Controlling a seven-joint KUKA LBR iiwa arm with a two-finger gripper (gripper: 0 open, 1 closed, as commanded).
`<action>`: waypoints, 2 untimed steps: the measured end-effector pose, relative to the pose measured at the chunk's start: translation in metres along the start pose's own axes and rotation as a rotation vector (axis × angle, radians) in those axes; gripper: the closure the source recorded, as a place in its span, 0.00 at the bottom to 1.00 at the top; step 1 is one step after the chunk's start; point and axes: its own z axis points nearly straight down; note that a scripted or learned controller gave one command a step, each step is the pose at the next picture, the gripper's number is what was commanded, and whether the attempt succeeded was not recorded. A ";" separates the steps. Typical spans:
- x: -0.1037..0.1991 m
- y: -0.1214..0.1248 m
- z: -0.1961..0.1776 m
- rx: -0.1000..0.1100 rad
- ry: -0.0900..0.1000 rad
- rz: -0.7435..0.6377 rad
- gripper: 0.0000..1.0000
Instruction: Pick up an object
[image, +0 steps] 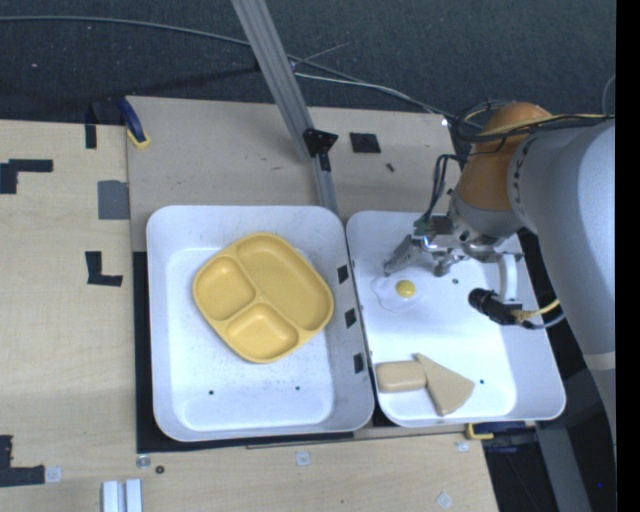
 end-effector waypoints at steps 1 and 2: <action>0.001 0.002 -0.013 -0.007 -0.001 -0.002 1.00; 0.008 -0.005 -0.064 -0.002 0.002 0.000 1.00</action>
